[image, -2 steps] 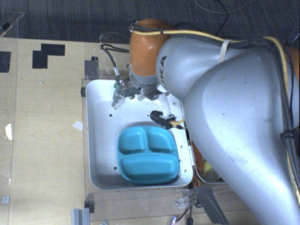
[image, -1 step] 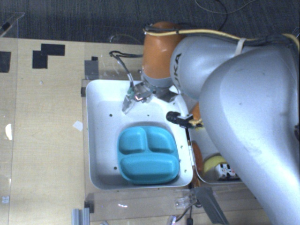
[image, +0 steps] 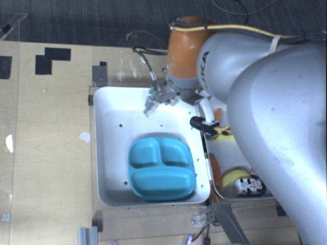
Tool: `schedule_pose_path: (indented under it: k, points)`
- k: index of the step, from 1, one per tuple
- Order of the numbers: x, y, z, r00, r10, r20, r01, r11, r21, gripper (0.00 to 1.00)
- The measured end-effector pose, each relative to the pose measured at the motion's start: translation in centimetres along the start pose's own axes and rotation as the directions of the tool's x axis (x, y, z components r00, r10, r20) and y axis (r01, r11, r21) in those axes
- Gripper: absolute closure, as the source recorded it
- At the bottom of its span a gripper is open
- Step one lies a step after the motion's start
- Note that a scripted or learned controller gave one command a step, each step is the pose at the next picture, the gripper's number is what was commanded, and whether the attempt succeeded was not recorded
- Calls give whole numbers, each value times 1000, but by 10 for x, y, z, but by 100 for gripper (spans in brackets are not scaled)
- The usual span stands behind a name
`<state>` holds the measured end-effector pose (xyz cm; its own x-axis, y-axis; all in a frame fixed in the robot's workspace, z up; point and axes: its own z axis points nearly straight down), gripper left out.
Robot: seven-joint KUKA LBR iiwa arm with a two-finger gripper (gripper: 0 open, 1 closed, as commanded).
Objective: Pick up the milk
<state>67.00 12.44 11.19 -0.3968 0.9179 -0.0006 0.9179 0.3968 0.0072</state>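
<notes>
Above the blue sectioned plastic tray (image: 161, 168), two-finger gripper (image: 153, 102): grip state indeterminate. Risk: milk unidentified; arm occludes right bin, likely mis-pick.

Light wooden bench top (image: 46, 152) with pale grain, seen at a slant. Black square and stepped marker patches (image: 52, 58) sit flat on it near the far left edge. Small white scrap of paper or tape (image: 84, 136) lies just left of the bins. Left shallow white plastic bin (image: 110, 137) rests on the bench, rounded corners, small dark holes in its floor. Right shallow white bin (image: 220, 190) sits touching it side by side, mostly hidden under the arm. Grey metal brackets (image: 99, 74) stand at the left bin's far corner.
</notes>
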Motion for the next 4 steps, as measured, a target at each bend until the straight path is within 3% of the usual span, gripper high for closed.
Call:
schedule_pose_path:
  k: [1, 2, 3, 4]
  points:
    - [-7, -3, 3, 1000, -17, -4, 17, 1000, 0, 0]
    - [-62, -26, -76, 996, 93, 2, -93, 996, -1, 0]
    - [-4, -2, -50, 982, 186, 0, -186, 982, 2, 0]
    - [57, 24, -31, 996, 88, 0, -88, 996, 1, 0]
